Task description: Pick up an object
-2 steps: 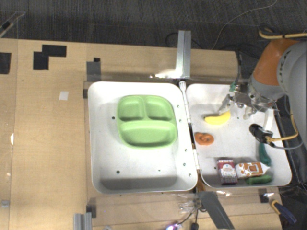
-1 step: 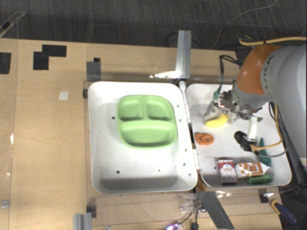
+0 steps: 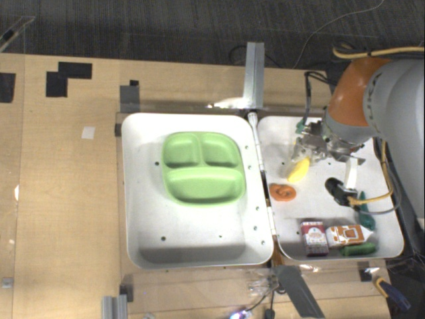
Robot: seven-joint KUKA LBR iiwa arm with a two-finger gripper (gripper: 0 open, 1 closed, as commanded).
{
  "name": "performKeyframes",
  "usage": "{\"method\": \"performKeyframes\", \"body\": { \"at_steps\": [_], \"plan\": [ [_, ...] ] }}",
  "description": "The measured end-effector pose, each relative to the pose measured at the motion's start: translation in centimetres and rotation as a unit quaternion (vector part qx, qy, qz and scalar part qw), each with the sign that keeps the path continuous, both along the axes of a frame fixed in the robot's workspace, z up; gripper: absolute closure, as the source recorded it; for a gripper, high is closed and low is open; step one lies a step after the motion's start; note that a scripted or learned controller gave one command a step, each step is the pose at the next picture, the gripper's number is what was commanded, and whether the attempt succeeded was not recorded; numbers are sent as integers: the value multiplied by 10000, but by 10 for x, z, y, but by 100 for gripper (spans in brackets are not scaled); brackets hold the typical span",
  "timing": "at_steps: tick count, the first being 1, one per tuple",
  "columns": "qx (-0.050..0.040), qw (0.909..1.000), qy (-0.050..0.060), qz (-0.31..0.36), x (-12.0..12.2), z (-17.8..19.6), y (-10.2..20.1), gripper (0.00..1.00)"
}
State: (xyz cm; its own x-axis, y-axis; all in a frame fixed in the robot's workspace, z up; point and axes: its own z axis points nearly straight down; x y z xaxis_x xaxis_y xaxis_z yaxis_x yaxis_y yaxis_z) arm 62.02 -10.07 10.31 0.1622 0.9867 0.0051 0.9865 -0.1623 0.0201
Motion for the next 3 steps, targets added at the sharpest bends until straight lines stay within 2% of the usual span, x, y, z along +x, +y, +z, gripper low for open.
{"method": "performKeyframes", "body": {
  "at_steps": [1, 2, 3],
  "plan": [
    [-3, 9999, 78, -107, -30, 118, 66, 100],
    [-2, 9998, 89, -186, -52, 134, 79, 100],
    [0, 9965, 76, -829, -73, 287, 68, 100]
  ]
}}
